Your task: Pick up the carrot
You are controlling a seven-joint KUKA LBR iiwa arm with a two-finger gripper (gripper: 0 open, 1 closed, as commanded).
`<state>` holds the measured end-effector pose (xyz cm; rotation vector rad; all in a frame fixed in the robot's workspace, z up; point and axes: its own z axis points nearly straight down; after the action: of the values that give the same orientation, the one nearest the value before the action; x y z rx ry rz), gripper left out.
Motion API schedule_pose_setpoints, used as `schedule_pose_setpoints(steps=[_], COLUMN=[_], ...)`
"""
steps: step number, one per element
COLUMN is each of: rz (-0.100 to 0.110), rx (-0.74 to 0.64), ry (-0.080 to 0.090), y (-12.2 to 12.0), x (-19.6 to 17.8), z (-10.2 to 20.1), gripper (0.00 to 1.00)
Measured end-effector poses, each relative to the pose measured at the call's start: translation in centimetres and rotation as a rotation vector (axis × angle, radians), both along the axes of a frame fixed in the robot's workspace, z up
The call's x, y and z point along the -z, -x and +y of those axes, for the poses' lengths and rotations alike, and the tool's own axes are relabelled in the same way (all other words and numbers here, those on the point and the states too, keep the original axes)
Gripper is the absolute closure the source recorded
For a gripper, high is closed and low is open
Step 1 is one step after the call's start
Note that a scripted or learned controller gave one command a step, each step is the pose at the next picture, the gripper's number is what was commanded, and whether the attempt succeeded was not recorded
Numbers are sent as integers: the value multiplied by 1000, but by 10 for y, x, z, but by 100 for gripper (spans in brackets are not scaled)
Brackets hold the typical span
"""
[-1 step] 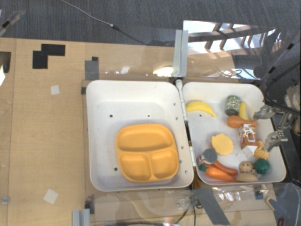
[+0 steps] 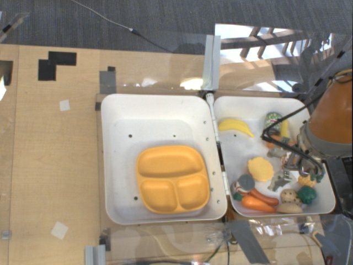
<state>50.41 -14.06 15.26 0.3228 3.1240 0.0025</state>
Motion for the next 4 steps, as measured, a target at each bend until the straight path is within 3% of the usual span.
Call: schedule_pose_setpoints(steps=[1, 2, 3, 4], rz=[-18, -2, -17, -17], rx=[0, 284, 276, 17], ry=[3, 1, 1, 2], y=[-67, -128, -132, -125], x=[63, 65, 50, -64], z=[35, 38, 39, 77], gripper=[0, 0, 100, 100])
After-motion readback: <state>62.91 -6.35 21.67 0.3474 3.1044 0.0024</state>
